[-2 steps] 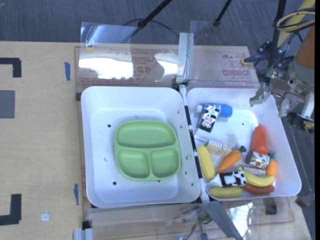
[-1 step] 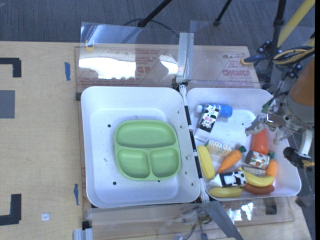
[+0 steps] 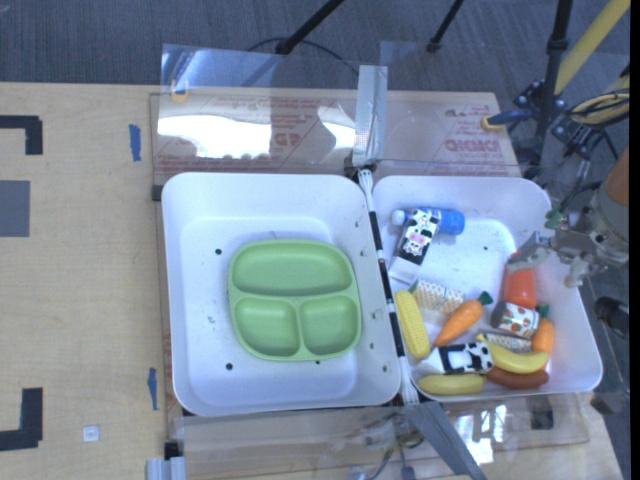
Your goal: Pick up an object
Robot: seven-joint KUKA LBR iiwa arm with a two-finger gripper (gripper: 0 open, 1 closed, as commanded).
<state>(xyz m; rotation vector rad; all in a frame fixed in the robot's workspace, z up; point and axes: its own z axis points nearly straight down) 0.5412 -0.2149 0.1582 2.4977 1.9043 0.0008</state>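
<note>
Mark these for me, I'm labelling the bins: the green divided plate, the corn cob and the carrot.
green divided plate [image 3: 293,269], camera view, on the ridge between its top and lower compartments.
corn cob [image 3: 412,323], camera view, on the middle of the yellow cob.
carrot [image 3: 460,320], camera view, on the orange body.

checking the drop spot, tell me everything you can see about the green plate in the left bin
The green plate is a pale green, plastic-looking divided tray with rounded corners: one long compartment across the far side, two smaller ones nearer the camera. It lies flat and upright near the middle of the left bin, resting on its floor. Nothing lies in it or touches it.
</note>
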